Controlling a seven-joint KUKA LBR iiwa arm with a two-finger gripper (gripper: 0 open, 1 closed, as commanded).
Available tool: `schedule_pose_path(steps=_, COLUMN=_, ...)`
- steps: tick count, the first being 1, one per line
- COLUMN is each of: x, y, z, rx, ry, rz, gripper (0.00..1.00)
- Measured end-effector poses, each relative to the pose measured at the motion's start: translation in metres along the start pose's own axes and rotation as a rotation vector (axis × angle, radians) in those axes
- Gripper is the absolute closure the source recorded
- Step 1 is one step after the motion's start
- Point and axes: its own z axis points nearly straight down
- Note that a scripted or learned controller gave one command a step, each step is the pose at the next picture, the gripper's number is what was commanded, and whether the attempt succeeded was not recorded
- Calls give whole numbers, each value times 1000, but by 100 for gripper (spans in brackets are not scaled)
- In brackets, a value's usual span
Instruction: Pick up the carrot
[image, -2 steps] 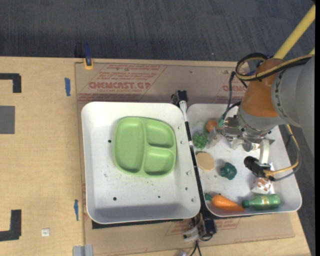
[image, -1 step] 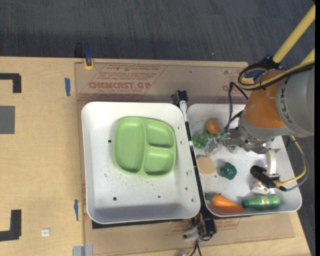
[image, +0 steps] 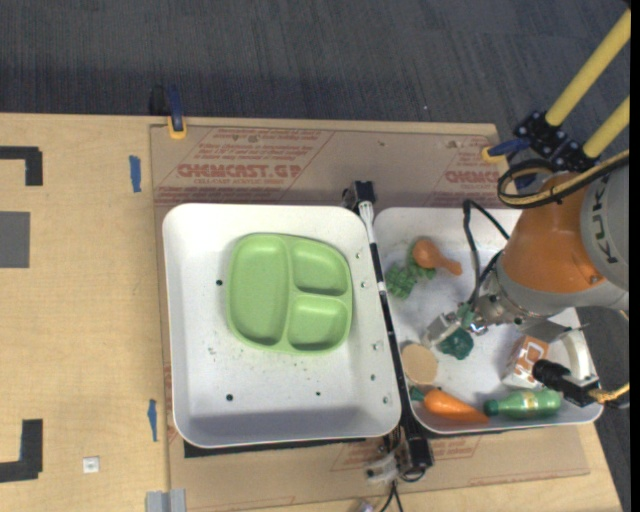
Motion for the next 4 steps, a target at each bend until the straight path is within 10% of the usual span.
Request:
schedule_pose_path(steps=1, x=67, y=-28, z=-95, rx=14, ry=10, rz=-402, gripper=0)
schedule_pose_path(steps=2, x=19, y=-34, z=-229, rx=15, ry=8, rz=-234, gripper=0)
schedule_pose_path(steps=3, x=-5, y=54, z=-159, rx=14, ry=9, rz=-410, gripper=0)
schedule_pose_path(steps=4, x=-20, y=89, z=-62, rx=17, ry=11, rz=-366, gripper=0)
